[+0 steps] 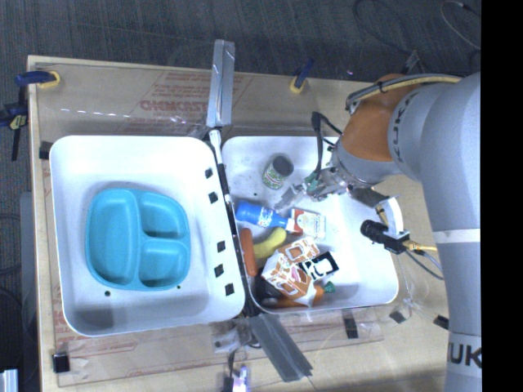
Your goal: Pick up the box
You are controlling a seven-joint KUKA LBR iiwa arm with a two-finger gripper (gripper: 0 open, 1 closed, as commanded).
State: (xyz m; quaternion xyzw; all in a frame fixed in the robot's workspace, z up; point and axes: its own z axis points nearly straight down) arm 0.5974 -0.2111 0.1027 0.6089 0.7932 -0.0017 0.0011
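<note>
Right bin (372,288) holds a jumbled pile: the box (296,269), orange/white printed carton, lies tilted on top of the heap near the bin's front, w/ a black-and-white label patch toward its right. Just behind it sits a blue bottle (260,215), a yellow banana-like item (270,241) and an orange piece (247,251) along the divider side; a small can (277,171) stands apart near the back wall. Stuff looks dumped, not arranged, so the box leans on its neighbours rather than lying flat. Left bin (73,158) carries a blue divided tray (139,237), well apart from the pile.

Arm reaches in from the right, wrist bent down over the right bin's back half. Gripper (315,184) is low, between can and box, near the bottle's cap end; can't tell how far it's open, nothing visibly in its hold. Box not yet picked, by my read.
</note>
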